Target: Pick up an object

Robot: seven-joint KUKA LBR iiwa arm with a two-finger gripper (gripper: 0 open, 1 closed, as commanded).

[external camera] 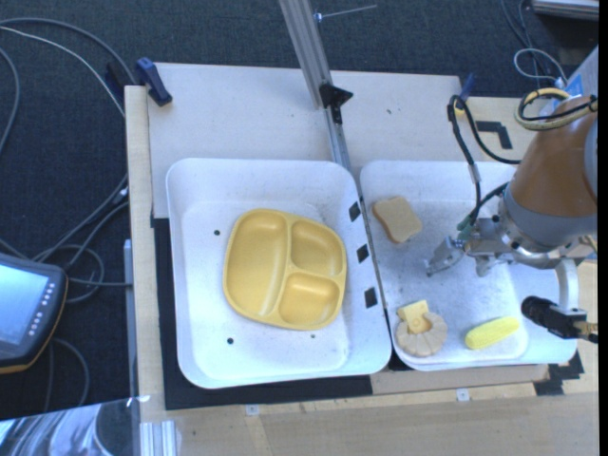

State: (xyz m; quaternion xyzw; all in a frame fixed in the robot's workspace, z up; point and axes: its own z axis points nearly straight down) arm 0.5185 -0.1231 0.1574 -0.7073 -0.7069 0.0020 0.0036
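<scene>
The tool (463,256) is hovering over the right bin (432,179), its fingers spread apart and pinching nothing. In this bin a bread slice (397,219), a corn cob (492,332) and a pale round food piece (419,327) are lying. A yellow tray (284,268) is sitting in the left bin (195,283).

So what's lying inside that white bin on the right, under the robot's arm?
The right white bin holds a tan bread slice, a pale round toy with a yellow piece on top and a yellow corn cob. The grey arm covers the bin's right part.
</scene>
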